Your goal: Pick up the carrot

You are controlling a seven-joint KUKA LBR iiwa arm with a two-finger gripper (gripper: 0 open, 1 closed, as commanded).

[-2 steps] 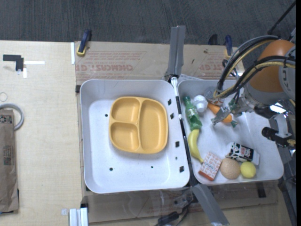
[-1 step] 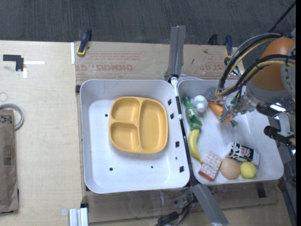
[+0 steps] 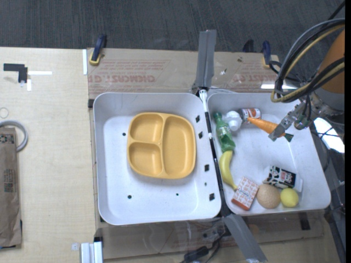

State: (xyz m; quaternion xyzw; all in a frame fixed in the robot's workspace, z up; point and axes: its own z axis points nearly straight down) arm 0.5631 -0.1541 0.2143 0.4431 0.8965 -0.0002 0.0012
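Observation:
The carrot (image 3: pixel 261 125) is orange and lies slanted in the upper part of the right bin (image 3: pixel 312 163), its thin end toward a small red-labelled bottle (image 3: pixel 251 114). My gripper (image 3: pixel 282 132) reaches in from the right and sits at the carrot's thick right end, touching or just over it. The wrist hides the contact, so I cannot tell whether the carrot is held.
Left of the carrot stand a green bottle (image 3: pixel 223 133) and a white ball (image 3: pixel 233 119). A banana (image 3: pixel 226 169), an orange carton (image 3: pixel 245 192), a black-and-white carton (image 3: pixel 281 177), a brown ball (image 3: pixel 268 196) and a lemon (image 3: pixel 289 198) lie nearer the front. A yellow divided plate (image 3: pixel 162 145) sits in the left bin (image 3: pixel 109 163).

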